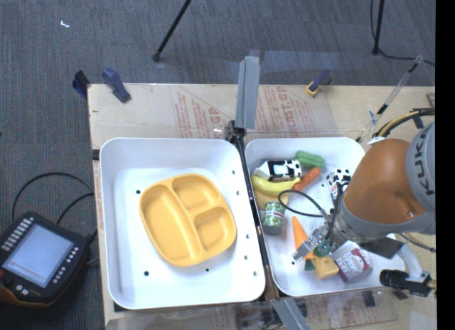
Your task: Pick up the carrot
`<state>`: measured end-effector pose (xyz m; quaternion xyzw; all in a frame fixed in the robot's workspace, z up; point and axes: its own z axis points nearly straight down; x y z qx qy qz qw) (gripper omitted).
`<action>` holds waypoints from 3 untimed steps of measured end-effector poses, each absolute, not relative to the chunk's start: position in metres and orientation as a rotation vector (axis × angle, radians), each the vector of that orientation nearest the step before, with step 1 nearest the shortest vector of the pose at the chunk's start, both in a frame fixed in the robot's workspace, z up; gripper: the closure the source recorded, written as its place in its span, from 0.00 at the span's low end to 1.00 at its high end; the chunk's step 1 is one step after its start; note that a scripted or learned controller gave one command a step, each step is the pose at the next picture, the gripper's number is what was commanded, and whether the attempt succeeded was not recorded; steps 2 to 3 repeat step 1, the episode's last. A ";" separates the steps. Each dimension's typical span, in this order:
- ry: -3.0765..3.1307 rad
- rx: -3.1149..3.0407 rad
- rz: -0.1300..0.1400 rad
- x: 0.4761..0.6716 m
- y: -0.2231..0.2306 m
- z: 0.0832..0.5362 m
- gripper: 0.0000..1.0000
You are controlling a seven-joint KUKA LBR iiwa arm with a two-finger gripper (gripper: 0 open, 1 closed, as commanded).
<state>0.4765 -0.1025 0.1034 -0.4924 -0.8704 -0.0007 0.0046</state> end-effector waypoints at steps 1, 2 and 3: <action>-2.855 -1.311 -0.001 0.485 -0.056 0.214 1.00; -2.855 -1.311 -0.001 0.485 -0.056 0.214 1.00; -2.855 -1.311 -0.001 0.485 -0.056 0.214 1.00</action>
